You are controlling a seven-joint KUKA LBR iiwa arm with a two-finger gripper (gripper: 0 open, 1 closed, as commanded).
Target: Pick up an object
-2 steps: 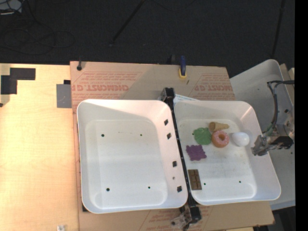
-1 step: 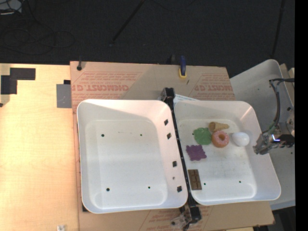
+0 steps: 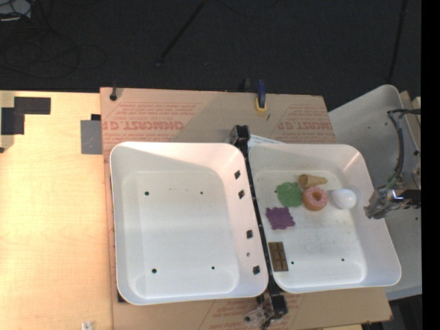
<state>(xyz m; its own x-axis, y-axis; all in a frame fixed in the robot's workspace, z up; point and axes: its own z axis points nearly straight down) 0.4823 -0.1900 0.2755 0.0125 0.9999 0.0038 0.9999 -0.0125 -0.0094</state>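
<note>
While arm sits low at right | tool point(image 3: 379, 207) beside right bin point(image 3: 375, 253)

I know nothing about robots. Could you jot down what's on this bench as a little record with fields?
left bin: nothing visible inside
right bin: holds all the items
items: pink donut, white ball, green piece, purple piece, tan cone, brown block
gripper: at right bin's right rim, holding nothing

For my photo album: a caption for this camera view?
Toy donut, white ball and other small toys wait in the right bin.
</note>
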